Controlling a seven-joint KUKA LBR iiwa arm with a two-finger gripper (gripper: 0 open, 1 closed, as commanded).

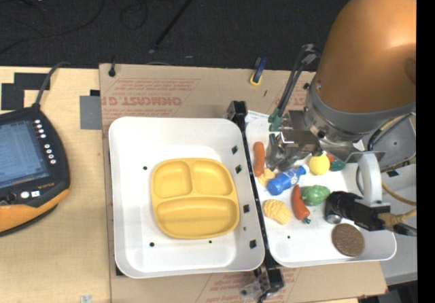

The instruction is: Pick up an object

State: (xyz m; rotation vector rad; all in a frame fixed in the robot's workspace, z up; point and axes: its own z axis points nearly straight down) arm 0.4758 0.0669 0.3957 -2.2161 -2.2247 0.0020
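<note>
- A tan cardboard-topped bench (75, 240) bears two shallow white bins side by side, their inner rims meeting at a dark clamp strip down the middle.
- Nearest, in the right bin (306, 253), a brown round disc (348, 239) lies close to the front rim; bare white floor lies to its left along that rim.
- Next back, a ridged yellow piece (276, 210), a red pepper (300, 204) and a green piece (315, 194) sit close together, the pepper touching the green piece.
- Behind them a blue bottle (285, 179) lies tilted, with a yellow lemon (319, 164) just beside it.
- An orange sausage shape (259, 157) lies along the right bin's left wall.
- The gripper (280, 157) is low in the right bin, between the orange shape and the lemon, right by the bottle's far end; whether it is open or closed cannot be told.
- The left bin (129, 227) holds a yellow divided plate (195, 198) at its centre, with bare floor on every side.
- The grey and orange arm (367, 57) looms over the right bin's far side.
- Far left, a handheld control screen (27, 166) overhangs the bench edge.
- Beyond, dark carpet (170, 3) with cables.
</note>
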